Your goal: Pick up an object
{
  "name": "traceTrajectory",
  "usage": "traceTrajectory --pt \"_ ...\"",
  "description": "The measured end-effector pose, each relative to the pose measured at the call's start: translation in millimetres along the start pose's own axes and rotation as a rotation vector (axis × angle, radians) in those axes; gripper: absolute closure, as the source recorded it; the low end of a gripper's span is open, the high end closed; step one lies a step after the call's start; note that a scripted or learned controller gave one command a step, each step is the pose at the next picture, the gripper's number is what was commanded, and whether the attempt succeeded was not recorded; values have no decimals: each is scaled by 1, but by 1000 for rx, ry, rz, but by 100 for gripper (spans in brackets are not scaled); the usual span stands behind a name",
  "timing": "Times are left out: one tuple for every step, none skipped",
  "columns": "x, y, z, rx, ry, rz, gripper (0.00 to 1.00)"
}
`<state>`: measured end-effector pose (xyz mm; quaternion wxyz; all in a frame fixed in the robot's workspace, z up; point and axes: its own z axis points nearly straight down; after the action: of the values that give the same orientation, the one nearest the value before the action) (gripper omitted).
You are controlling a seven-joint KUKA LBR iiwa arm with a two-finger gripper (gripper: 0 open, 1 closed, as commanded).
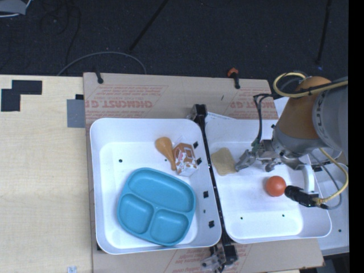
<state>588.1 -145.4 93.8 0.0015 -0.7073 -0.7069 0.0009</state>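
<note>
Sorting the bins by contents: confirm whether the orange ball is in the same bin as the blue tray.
No, the orange ball lies in the right bin, while the blue tray sits in the left bin.

grey arm [318, 124] reaching low, jaws parted

from my seat i see dark carpet [170, 27] crossed by black cables [149, 17] beyond the end effector, a pale wooden bench top [40, 181] well off to its far side, and brown printed cardboard [170, 98] under the bins.
</note>
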Motion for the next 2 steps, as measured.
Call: traceTrajectory --pt "-1 1 -13 -1 1 2 100" --pt "-9 2 -59 -4 -1 3 100"
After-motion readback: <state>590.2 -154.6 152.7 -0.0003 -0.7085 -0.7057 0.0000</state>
